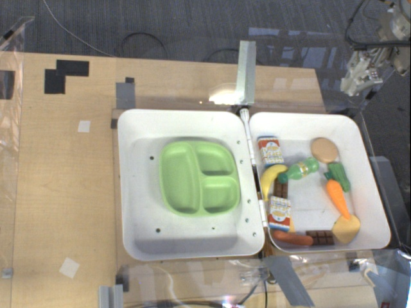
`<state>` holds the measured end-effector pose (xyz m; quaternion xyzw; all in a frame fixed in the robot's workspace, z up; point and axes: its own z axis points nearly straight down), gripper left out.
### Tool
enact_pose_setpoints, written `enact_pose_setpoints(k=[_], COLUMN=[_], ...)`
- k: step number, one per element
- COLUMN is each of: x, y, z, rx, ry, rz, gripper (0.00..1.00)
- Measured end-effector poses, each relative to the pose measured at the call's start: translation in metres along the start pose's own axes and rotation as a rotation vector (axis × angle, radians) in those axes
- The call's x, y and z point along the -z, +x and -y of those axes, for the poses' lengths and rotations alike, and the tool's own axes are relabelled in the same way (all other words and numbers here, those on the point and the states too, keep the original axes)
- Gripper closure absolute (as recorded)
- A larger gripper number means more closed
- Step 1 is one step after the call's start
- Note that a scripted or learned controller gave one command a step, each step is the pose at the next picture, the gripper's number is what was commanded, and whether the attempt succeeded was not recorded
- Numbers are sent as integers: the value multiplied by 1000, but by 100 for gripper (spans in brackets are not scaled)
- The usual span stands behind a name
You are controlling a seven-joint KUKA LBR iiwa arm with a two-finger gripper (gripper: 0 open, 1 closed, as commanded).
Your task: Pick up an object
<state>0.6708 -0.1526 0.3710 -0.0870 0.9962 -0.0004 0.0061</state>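
Observation:
The right bin holds several toy foods. A red-and-white carton lies at its far left, with a yellow banana and a green bottle just below it. A tan round piece sits near the back. An orange carrot with a green top lies at the right, and a yellow wedge sits below it. A second carton, a red sausage and a brown chocolate bar lie along the front. My gripper hangs beyond the bin's far right corner, apart from everything.
The left bin holds a green divided plate. A metal post stands behind the wall where the two bins meet. Black cables hang near the arm at the top right. Bare wooden bench lies to the left.

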Motion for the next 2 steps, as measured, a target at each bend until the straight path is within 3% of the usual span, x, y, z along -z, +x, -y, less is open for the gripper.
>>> enact_pose_setpoints(k=[1, 2], x=[-80, -68], y=[11, -4], z=[52, -27], rx=[356, 71], ry=[-1, -1], rz=[-4, 0], gripper=[100, 100])
